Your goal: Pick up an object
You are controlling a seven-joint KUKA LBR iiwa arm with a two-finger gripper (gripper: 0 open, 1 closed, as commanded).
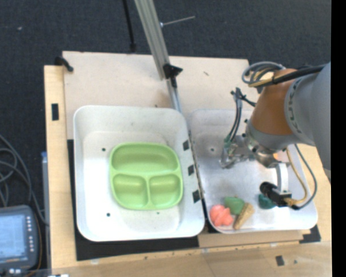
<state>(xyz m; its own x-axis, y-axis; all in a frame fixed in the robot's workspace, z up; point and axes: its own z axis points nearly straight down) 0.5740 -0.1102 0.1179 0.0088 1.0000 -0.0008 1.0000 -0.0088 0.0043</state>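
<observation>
Lying along the near edge of the right bin (311, 212), three small objects form the only candidates for the pick: a pink piece (220, 215) at the near-left corner, a green piece (234, 203) touching it on the far-right side, and a tan cone-like piece (244, 216) leaning against the green one, its long axis running from the near edge up and to the right. A dark teal object (269, 201) sits just beside the cluster toward the bin's right side, partly mixed with black cabling, so its outline is uncertain. Farther in, near the centre of the same bin, the gripper (229, 157) hangs below the orange-banded wrist; whether its claw is wide or narrow cannot be told from this slant, and nothing shows between its tips. The cluster therefore lies on the near side of the claw, almost straight toward the near edge and only slightly off to either hand, with bare bin floor between them. A pick would call, by this reading, for a travel toward the near edge and a wrist turn to set the fingers across the cone's long axis, the crowding of the three pieces being the likely hazard. Across the dividing walls, the left bin (86, 126) carries a green divided plate (145, 175) at its centre, well apart from the arm.
</observation>
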